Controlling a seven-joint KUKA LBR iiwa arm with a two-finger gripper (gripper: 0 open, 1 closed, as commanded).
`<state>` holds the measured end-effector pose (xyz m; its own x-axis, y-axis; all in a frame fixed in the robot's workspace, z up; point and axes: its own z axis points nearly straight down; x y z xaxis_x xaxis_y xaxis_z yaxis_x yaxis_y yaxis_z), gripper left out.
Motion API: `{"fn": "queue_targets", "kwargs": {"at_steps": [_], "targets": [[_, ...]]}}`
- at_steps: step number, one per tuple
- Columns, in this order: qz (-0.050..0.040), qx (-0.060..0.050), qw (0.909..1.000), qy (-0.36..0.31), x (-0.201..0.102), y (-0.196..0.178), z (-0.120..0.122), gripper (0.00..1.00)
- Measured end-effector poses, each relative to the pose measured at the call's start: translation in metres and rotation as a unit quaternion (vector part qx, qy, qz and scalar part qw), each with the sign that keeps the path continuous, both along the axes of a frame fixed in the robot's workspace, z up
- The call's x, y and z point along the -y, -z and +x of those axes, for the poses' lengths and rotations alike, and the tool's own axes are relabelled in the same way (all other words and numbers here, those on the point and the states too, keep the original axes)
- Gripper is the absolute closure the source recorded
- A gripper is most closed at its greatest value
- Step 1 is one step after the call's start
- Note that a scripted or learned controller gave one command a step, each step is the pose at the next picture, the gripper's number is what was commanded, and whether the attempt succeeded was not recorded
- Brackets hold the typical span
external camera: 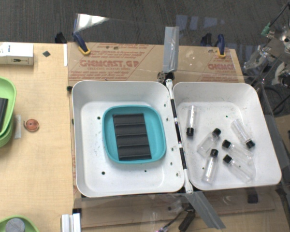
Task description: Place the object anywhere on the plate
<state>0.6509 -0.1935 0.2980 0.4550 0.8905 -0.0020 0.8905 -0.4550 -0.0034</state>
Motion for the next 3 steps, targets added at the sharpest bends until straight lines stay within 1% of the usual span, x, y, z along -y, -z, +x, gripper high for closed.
{"fn": "queue_targets", "kwargs": {"at_steps": [1, 2, 3], "targets": [[-0.0008, 0.001, 0.9987, 0.05, 0.021, -0.098, 0.008, 0.0], [-0.0005, 0.001, 0.9944, 0.106, 0.015, -0.142, 0.008, 0.0], [-0.0005, 0.0, 0.9829, 0.184, -0.009, -0.022, 0.0, 0.0]]}}
